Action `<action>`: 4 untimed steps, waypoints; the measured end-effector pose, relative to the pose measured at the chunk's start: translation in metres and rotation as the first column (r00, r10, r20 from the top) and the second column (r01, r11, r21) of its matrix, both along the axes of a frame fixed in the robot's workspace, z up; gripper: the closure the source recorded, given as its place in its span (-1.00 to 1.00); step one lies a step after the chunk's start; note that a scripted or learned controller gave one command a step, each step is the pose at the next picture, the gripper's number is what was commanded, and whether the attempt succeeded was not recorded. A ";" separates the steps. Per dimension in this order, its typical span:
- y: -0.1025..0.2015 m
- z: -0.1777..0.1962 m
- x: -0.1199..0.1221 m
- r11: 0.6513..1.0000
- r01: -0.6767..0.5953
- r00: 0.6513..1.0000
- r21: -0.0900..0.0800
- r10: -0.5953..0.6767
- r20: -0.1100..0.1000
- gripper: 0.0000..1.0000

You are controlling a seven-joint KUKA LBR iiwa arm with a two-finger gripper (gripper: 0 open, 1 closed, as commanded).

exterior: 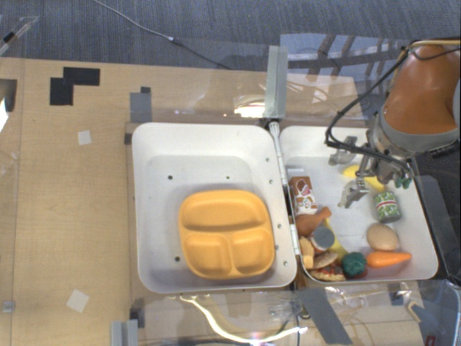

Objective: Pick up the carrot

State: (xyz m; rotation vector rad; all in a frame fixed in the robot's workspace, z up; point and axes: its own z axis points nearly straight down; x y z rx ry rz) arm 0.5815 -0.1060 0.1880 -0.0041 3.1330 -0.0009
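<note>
A: The carrot [389, 259] lies on its side in the near right corner of the right bin [338, 139], thick end pointing left, thin end running out toward the bin's right wall.

B: It looks like a toy, stiff plastic, probably light and a bit slick. A tapered shape like that can squirt out of a pinch, so the thick half just left of its middle looks the safest place to close on, across the width.

A: Tight neighbours, though. A pale egg-shaped piece [382, 236] sits just behind it, and a dark green vegetable [354, 265] is touching or nearly touching its thick end.

B: Further back stands a small green can [386, 207] with a red label; the writing on it is too small to read. Same for the brown-and-white packet [304, 194] by the divider: there is print, but nothing legible.

A: More play food crowds the near left corner of that bin: a drumstick-like brown piece [313, 221], a cookie or two.

B: And the tool [354, 193]?

A: It hangs over the middle of the right bin, well back from the carrot, its fingers pointing down with a gap between them and nothing held. The orange-banded arm [423, 92] looms in from the right.

B: In the left bin [155, 157] sits a yellow divided tray [226, 232], and the wooden worktop [65, 222] around it carries patches of tape.
</note>
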 end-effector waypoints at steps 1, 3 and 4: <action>-0.031 -0.092 -0.033 0.997 0.073 0.997 0.001 -0.073 -0.007 -1.00; -0.047 -0.097 -0.087 0.989 0.145 0.989 -0.002 -0.145 0.016 -1.00; -0.046 -0.085 -0.084 0.990 0.139 0.990 -0.002 -0.139 0.020 1.00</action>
